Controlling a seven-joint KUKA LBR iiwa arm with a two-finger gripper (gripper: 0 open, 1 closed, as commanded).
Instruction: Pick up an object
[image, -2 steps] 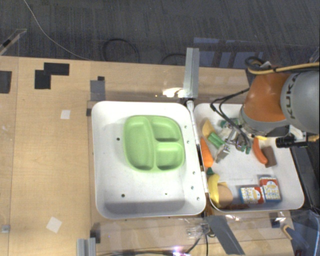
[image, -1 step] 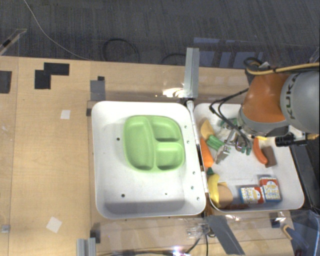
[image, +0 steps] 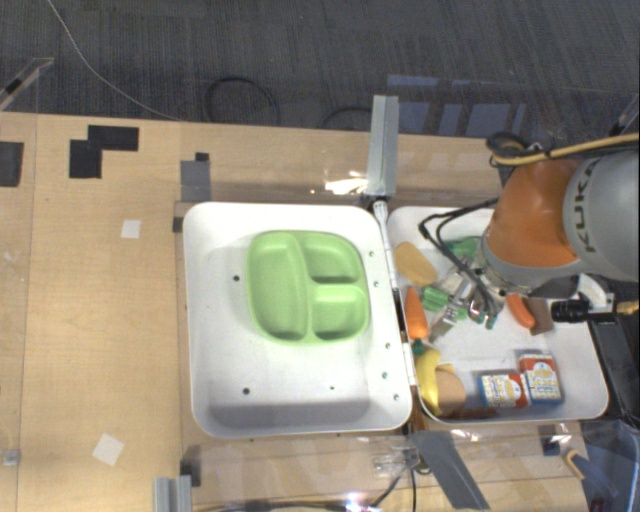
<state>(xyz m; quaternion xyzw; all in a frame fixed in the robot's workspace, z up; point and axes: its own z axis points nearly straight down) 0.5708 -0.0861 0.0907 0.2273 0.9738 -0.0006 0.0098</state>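
Gripper (image: 458, 305) low — green piece (image: 436, 298) apparently just beside it.

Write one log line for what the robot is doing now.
arm: over right bin | gripper: low among toy food, by carrot | green tray: in left bin

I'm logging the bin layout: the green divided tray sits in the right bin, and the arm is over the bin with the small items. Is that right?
Not quite. The camera view shows the green divided tray in the left bin, not the right one. The rest holds: the arm is over the right bin, which has the small items.
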